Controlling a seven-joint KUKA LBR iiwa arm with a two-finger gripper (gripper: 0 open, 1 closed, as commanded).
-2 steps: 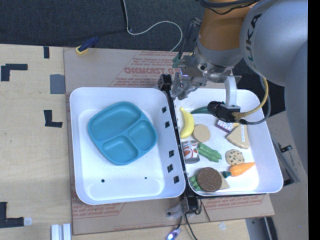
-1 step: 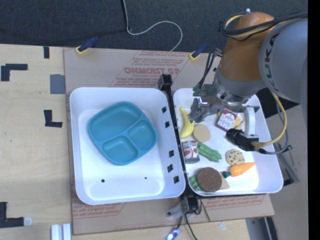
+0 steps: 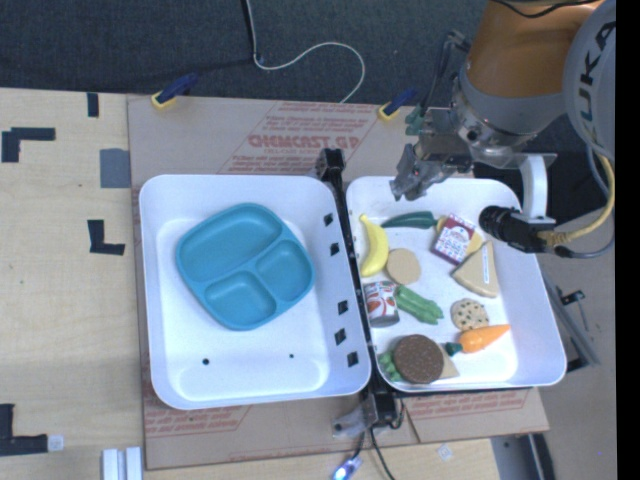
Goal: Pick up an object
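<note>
You were at the approach step: the gripper (image 3: 415, 180) hung above the far edge of the right bin (image 3: 530, 368), with nothing visible between its fingers. Whether those fingers stood wide or narrow could not be told from the camera view.

No object had been lifted; every candidate lay in the right bin. Nearest the gripper were the green pepper (image 3: 408, 220) and the banana (image 3: 374, 245), both just below it in the view.

In my judgement, the next move called for you to bring the gripper down over one item with clear space on both sides, then close and lift. The pepper and banana lay close together, so a descent between them risked catching both or neither.

Count of contents:
- Right bin, one each: banana, green pepper, round cracker (image 3: 404, 266), red carton (image 3: 455, 238), cheese wedge (image 3: 479, 271), can (image 3: 381, 303), pea pod (image 3: 419, 304), cookie (image 3: 468, 314), carrot (image 3: 483, 338), burger (image 3: 418, 359).
- Left bin (image 3: 165, 268): one blue divided plate (image 3: 244, 265).
- Bins: two, side by side.
</note>
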